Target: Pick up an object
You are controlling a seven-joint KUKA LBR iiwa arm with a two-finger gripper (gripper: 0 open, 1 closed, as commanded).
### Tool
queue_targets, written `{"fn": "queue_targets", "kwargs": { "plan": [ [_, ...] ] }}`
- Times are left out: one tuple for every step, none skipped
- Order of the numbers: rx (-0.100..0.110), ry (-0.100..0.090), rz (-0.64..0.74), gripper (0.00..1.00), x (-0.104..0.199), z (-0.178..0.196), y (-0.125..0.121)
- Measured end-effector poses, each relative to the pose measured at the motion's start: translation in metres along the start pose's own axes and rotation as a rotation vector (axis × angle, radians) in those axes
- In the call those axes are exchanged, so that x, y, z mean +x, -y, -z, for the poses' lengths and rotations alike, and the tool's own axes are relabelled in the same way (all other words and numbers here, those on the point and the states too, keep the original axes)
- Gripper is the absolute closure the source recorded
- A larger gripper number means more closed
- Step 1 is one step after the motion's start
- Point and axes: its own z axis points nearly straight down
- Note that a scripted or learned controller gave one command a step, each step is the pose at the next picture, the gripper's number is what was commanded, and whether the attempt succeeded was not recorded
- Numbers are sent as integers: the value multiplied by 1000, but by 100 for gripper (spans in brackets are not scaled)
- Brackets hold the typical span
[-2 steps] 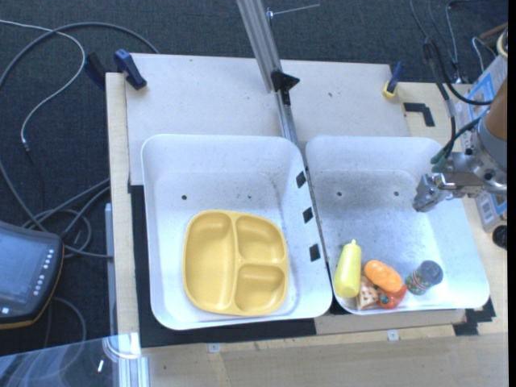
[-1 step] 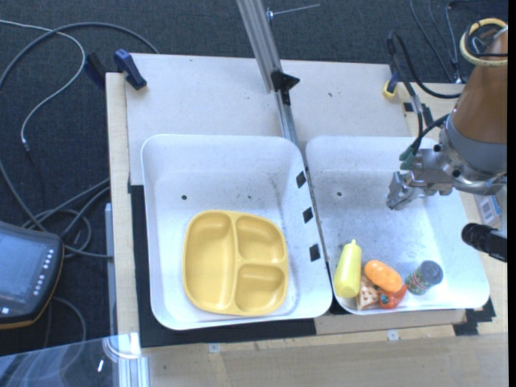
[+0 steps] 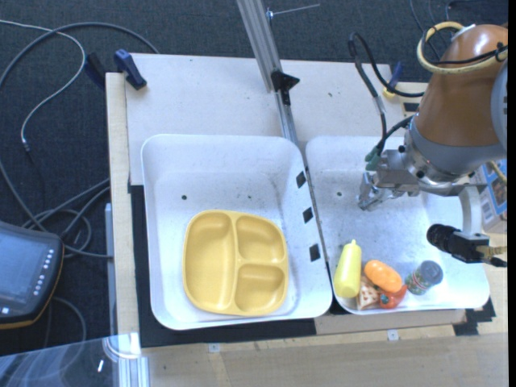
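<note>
Right bin (image 3: 403,156) — yellow bottle (image 3: 348,269) lies near front wall, long axis front-to-back, cap away; fingers (image 3: 368,197) state unclear.

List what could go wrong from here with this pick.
1. The yellow bottle, orange toy, small can and a small patterned piece crowd the right bin's near edge, so closing fingers may knock neighbours.
2. The gripper hangs above bare bin floor, apart from them, so a straight descent would likely grasp nothing.

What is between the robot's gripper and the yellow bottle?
Nothing. In the camera view, bare white floor of the right bin lies between the gripper and the yellow bottle.
</note>
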Motion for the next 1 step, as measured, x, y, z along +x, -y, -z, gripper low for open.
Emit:
{"fn": "queue_targets", "kwargs": {
  "plan": [
    [-4, 0, 2, 100, 57, 1, -5]
  ]
}}
